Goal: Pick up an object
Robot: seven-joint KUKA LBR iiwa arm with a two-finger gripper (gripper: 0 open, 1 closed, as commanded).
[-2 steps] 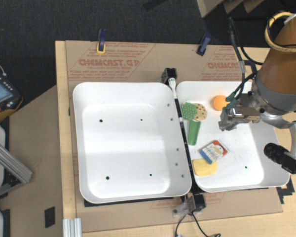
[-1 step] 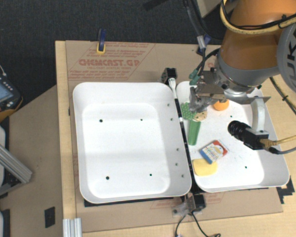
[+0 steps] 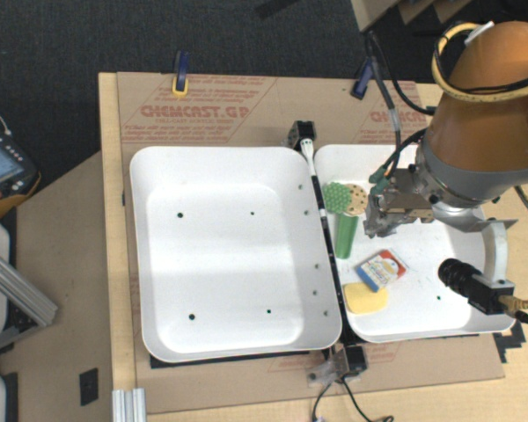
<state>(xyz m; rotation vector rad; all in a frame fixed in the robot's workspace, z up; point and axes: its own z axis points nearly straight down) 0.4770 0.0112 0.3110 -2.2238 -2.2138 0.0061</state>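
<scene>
The gripper [image 3: 380,225] (whether apart or together, I cannot tell) hangs over the right bin [image 3: 422,319], a green brush [image 3: 346,236] just beside it.

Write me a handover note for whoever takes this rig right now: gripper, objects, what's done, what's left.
The gripper hangs low over the right bin, just right of the green brush. I can't see it holding anything.
Objects, all in the right bin: the green brush lies along the left wall. The printed packet and the yellow piece lie nearer the front.
Done: the arm is positioned at the bin, with no pick visible.
Left: grasp one object and lift it. The brush looks closest.
</scene>
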